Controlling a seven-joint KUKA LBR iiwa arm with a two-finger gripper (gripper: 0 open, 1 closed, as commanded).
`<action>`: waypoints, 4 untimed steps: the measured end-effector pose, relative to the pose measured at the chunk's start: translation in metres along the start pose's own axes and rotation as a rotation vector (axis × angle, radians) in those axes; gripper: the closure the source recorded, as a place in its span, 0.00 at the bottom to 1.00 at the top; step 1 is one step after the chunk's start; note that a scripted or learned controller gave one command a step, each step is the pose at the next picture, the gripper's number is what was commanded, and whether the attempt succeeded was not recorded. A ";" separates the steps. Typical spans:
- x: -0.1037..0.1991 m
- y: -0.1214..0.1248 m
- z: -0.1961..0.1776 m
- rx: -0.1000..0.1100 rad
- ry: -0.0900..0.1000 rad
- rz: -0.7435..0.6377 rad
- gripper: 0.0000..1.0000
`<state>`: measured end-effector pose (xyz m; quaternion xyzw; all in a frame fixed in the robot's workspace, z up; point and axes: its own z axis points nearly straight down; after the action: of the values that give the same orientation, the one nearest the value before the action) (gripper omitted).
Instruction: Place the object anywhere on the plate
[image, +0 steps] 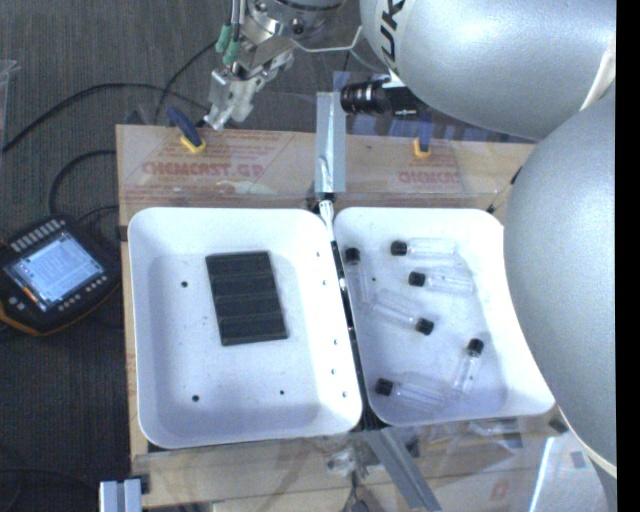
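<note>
The jaws hang high over the far edge of the surface, beyond the back wall of the left bin (140, 300) and near a yellow clamp (188, 135). From my remote seat I cannot tell whether they stand wide or narrow, or whether anything sits between them, as they are small and pale against the clutter. Behind them the grey arm (500, 60) sweeps in from the right and looms over the right bin (500, 240). The plate (245, 297), a dark ribbed rectangle, lies flat in the middle of the left bin with nothing on it. The objects for the task, clear vials with black caps, lie on their sides in the right bin: one (425, 247) near the back wall, one (440, 280) just in front of it, one (400, 312) near the middle, one (468, 362) toward the right wall and one (405, 388) by the front wall. A teach pendant (55, 270) rests off to the left of the surface. I judge the task to be at its opening step, with no vial delivered and the pick yet to be made. The next move calls for bringing the jaws across and down into the right bin, lined up across a vial's slim body. The glass looks slippery and apt to roll, so I would favour a vial that lies apart from its neighbours.
</note>
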<state>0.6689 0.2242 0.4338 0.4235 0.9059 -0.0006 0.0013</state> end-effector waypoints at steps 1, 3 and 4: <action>0.011 -0.009 0.000 0.001 0.001 -0.126 1.00; 0.015 -0.006 -0.001 0.000 0.000 -0.396 1.00; 0.014 -0.003 -0.001 -0.001 -0.001 -0.505 1.00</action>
<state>0.6581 0.2328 0.4346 0.1836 0.9830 -0.0005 0.0018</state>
